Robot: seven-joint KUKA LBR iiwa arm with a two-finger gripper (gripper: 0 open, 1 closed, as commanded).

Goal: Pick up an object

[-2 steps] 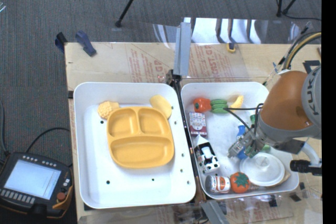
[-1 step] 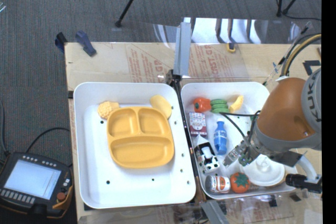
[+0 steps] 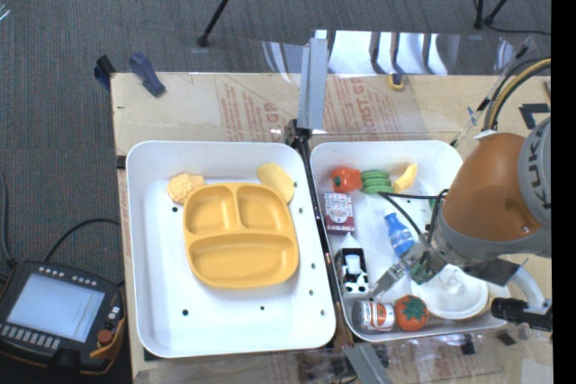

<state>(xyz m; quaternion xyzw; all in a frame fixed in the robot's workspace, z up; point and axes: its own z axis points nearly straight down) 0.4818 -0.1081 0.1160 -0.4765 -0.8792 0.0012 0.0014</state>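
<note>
My gripper point(image 3: 389, 280) hangs low over the front of the right bin point(image 3: 447, 147), below the orange wrist band. It sits just right of a black and white box point(image 3: 354, 271) and above a small can point(image 3: 373, 316) lying on its side. A blue bottle point(image 3: 397, 234) lies just behind it. A red tomato point(image 3: 413, 312) and a white bowl point(image 3: 453, 290) rest to its right. Nothing visibly sits in the gripper.
At the back of the right bin lie a red packet point(image 3: 338, 211), a red vegetable point(image 3: 346, 179), a green item point(image 3: 376, 182) and a banana point(image 3: 406, 175). The left bin point(image 3: 157, 283) holds a yellow divided plate point(image 3: 240, 234), a corn piece point(image 3: 184, 186) and a yellow fruit point(image 3: 276, 181).
</note>
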